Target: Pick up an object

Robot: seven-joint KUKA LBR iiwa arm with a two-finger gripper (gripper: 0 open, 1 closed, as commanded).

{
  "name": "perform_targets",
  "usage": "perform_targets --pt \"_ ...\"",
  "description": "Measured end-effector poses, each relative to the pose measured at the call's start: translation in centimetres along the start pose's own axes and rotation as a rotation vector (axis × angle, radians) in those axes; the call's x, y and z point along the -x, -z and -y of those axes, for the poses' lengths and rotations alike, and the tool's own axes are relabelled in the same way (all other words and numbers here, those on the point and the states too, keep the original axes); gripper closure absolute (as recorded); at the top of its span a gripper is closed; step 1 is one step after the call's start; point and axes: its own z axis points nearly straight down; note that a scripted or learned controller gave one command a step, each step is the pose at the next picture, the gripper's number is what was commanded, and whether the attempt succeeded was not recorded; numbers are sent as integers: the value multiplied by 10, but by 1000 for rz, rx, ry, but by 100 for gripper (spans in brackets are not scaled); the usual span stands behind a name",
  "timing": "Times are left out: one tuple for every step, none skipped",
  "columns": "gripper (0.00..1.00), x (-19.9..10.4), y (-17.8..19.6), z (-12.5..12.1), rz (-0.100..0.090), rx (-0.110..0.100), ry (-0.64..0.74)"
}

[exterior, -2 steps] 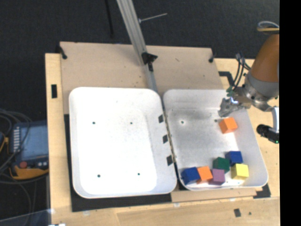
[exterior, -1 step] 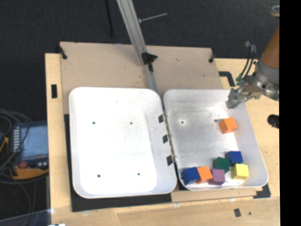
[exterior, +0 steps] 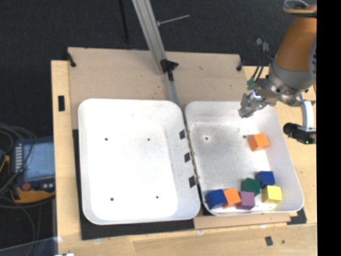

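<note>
The bench (exterior: 224, 68) bore two white bins; the right bin (exterior: 224, 153) held every block. The arm (exterior: 295, 47) reached in from the right, its gripper (exterior: 248, 108) above the bin's far edge, grasp state unclear. An orange block (exterior: 258, 142) lay alone; six more clustered along the near wall.

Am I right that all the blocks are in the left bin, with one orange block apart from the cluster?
Not quite: the blocks sit in the right bin, not the left. The camera view shows one orange block apart from the cluster along that bin's near edge.
</note>
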Motion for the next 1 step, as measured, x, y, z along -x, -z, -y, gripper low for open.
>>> perform_targets --pt "100 -55 -8 2 0 -3 -1"
